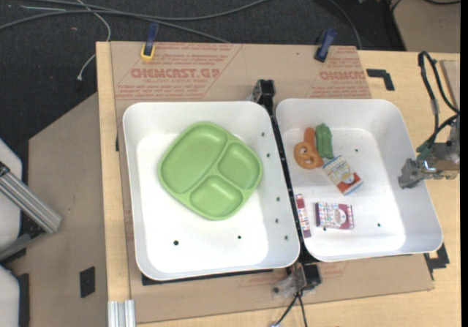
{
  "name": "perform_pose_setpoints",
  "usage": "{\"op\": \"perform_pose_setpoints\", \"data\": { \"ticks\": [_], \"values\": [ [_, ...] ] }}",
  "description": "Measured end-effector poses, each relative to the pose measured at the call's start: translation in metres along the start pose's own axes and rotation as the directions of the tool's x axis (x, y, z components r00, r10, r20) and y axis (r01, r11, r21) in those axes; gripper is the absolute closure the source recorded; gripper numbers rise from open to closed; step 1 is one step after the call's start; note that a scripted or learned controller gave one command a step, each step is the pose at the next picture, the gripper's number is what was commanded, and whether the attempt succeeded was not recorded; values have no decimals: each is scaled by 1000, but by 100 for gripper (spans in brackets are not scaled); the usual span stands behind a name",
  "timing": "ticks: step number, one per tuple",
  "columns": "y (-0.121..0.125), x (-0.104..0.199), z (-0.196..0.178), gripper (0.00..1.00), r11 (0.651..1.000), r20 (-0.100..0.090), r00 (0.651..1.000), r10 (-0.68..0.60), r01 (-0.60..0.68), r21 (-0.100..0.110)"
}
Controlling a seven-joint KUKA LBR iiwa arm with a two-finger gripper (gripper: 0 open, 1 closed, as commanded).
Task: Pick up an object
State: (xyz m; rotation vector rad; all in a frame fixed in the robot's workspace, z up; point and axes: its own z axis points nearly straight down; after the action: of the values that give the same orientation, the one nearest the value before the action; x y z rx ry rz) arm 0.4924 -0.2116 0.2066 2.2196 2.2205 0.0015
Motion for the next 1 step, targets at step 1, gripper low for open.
{"op": "perform_pose_setpoints", "data": {
  "ticks": [1],
  "values": [
    [3, 44, 2, 100, 1000, -4, 1000, -4, 4, 4]
  ]
}}
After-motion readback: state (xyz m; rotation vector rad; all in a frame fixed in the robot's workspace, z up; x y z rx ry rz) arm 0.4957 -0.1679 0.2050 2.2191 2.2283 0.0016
